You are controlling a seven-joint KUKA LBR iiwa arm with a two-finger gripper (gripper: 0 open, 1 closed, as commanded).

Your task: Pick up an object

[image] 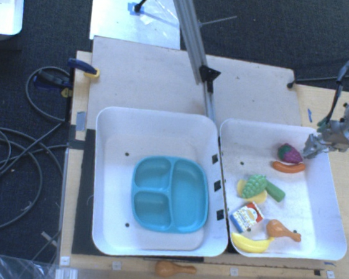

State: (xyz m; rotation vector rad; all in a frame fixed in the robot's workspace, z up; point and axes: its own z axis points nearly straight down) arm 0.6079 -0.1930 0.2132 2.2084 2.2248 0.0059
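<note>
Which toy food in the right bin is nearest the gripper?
The purple toy, just left of the gripper and above the orange sausage; the rest lie lower in the bin.

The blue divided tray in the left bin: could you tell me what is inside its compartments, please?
The blue divided tray shows three compartments, all bare blue plastic with no toy food inside. It rests on the floor of the left bin. Whatever lies beneath the tray is covered.

Two white bins side by side on the surface [169,79], teal divided tray [170,194] in the left bin [112,160], toy foods in the right bin [329,209], banana [251,242] at its front edge, tool [313,148] just beside a purple toy [290,153] and hot dog [288,168]
</note>
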